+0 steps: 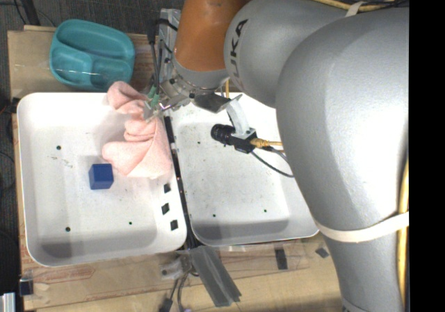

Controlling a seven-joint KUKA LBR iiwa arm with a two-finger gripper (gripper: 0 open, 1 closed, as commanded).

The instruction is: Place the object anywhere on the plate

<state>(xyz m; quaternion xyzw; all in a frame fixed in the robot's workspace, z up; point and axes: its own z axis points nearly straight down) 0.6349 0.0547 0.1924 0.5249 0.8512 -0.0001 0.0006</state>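
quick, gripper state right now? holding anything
Gripper: at the top edge of the crumpled pink cloth in the left white bin; open or closed cannot be told.

Pink cloth (139,140): lying soft, matt, crumpled
Teal plate (90,53): showing glossy plastic
Bins (42,185): looking smooth, white
Bench (90,272): showing bare wood

end effector (158,101): wrist hiding fingers, state unreadable | right bin (236,192): arm covering right side | arm (334,95): frame cutting it off
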